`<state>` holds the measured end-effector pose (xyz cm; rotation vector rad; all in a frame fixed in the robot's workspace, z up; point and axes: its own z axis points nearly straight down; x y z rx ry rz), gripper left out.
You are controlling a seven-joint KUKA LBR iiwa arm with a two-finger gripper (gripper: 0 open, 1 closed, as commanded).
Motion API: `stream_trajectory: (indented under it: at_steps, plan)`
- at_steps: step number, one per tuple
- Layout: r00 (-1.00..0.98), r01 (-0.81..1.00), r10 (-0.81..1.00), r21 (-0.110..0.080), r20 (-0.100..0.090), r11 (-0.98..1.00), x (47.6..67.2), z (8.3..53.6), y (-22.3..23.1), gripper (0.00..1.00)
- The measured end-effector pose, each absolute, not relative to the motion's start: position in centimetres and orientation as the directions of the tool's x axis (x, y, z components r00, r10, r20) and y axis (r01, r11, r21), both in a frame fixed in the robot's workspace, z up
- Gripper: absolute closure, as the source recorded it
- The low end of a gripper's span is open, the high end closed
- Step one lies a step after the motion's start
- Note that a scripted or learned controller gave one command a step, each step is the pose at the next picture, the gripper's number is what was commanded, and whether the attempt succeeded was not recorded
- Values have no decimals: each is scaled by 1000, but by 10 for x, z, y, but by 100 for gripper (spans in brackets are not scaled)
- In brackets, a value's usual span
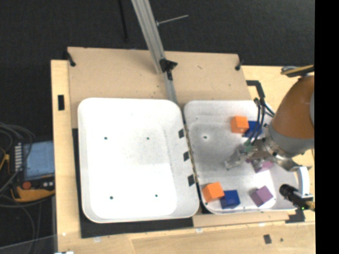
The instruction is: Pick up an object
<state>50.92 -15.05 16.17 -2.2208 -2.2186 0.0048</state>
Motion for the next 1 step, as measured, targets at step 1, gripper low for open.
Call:
stream_trajectory:
  at_steps: [1]
  plan:
    - [1, 1000, 1000, -5, 0, -1, 500, 104, -147, 0]
